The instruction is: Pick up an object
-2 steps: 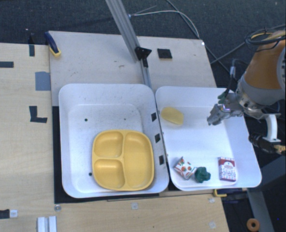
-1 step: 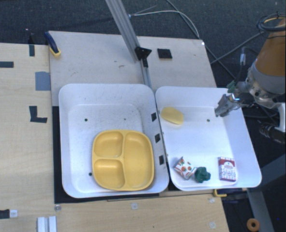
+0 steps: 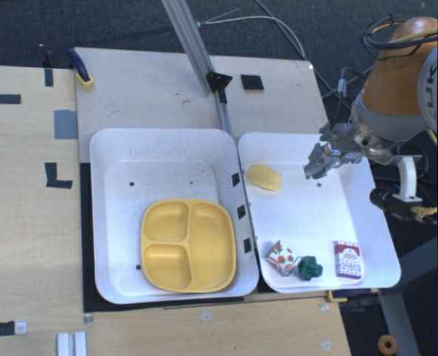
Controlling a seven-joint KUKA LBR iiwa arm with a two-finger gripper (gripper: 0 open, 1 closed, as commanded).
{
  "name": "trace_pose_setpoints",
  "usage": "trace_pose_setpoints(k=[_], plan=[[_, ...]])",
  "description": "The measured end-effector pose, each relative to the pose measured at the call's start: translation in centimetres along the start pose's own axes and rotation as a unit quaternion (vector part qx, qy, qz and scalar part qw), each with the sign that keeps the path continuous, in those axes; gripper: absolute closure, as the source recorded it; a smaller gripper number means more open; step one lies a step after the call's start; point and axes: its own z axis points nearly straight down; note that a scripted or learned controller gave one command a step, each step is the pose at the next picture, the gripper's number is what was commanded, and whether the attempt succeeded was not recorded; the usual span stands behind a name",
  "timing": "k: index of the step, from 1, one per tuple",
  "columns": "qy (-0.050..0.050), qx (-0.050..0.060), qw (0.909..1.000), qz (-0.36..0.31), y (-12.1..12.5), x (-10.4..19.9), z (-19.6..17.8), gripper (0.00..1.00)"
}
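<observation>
The left bin holds 1 yellow tray with 3 compartments, lying flat toward the bin's 6 o'clock side. Nothing else sits there, and the tray is broad and shallow, a poor thing for 2 fingers to take.

The right bin has 4 small items. A yellow lump lies at its 10 o'clock corner, close to the wall shared with the left bin. A crumpled packet and a green piece lie touching at 7 o'clock. A red carton lies flat at 5 o'clock, near the rim.

The gripper hangs over the right bin at about 1 o'clock, to the 3 o'clock side of the lump and apart from it. Nothing sits between its fingers; how far they are spread I cannot tell from this slant.

The lump looks like the nearest candidate. Risks, as I judge them:
- Its rounded shape may squirt out of a closing grip or roll toward the wall.
- The wall at its 9 o'clock side leaves little room for a finger, so a descent there could strike the rim.
- Going instead for the packet and green piece could catch both or nudge 1 away.
- The flat carton offers little edge to pinch.
</observation>
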Motion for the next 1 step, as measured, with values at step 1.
trace_pose_setpoints(k=[1], plan=[[0.000,0.000,1.0000,0.001,0.65,4.78,-0.11,1.00]])
